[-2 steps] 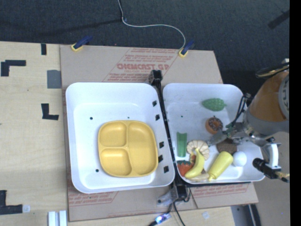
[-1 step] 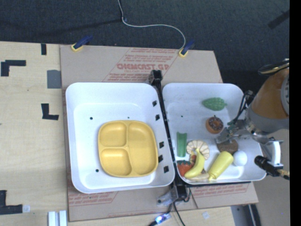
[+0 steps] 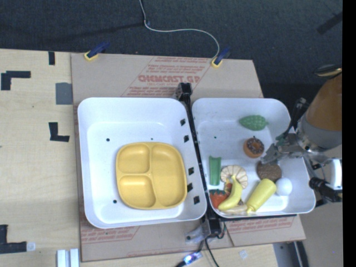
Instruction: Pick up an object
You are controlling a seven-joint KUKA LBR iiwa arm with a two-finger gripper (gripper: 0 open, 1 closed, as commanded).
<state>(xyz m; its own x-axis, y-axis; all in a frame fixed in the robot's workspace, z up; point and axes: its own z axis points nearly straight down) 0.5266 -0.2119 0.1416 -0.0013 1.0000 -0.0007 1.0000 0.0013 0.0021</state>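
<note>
Fingers aside, whose state we cannot tell, we see our gripper (image 3: 273, 153) poised just above the brown lump (image 3: 269, 171), slightly right.

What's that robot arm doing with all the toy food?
The robot arm's gripper is down in the right bin, beside a small brown piece and a round reddish one. It is trying to pick something up, but nothing is lifted yet. The left bin holds a yellow divided plate.
</note>
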